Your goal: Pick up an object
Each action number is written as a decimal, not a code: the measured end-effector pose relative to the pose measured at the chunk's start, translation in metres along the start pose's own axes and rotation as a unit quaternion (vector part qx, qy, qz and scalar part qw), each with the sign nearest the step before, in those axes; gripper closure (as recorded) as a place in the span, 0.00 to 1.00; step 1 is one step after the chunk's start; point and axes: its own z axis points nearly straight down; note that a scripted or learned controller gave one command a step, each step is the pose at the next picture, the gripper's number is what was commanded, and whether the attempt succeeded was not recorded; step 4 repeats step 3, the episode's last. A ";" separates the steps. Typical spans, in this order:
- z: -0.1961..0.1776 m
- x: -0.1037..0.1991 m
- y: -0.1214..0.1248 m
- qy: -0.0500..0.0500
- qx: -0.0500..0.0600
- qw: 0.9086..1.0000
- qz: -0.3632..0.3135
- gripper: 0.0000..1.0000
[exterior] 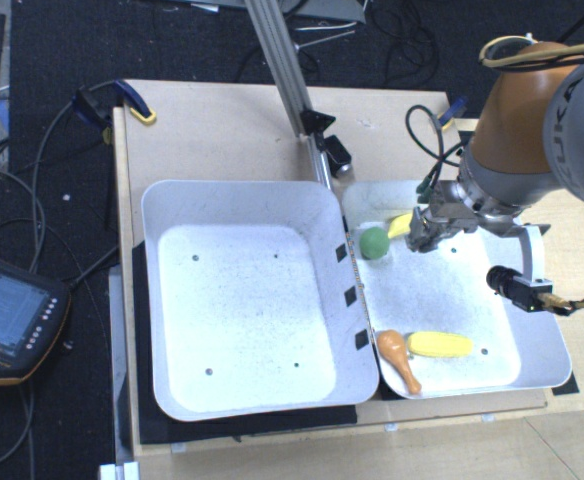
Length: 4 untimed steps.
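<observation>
In the right bin (pixel 472 298) lie a green ball (pixel 373 243) near the back left corner, a small yellow object (pixel 400 226) just behind it, a yellow corn-like piece (pixel 439 345) at the front, and an orange gourd-shaped toy (pixel 398 358) at the front left. My gripper (pixel 424 238) hangs low over the back of the right bin, right beside the small yellow object and a little right of the green ball. Its fingertips are dark and seen from above.
The left bin (pixel 242 298) lies beside the right one, sharing a raised middle wall. A slanted metal rail (pixel 287 58) rises behind the bins. A black camera unit (pixel 517 288) hangs off the wrist over the right bin. A teach pendant (pixel 7 313) lies off the bench at left.
</observation>
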 end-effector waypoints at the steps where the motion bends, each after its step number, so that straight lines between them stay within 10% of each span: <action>1: -0.001 0.059 0.020 0.000 0.000 1.000 -0.001 1.00; 3: -0.005 0.171 0.058 0.000 0.000 1.000 0.000 1.00; 4: -0.005 0.171 0.058 0.000 0.000 1.000 0.000 1.00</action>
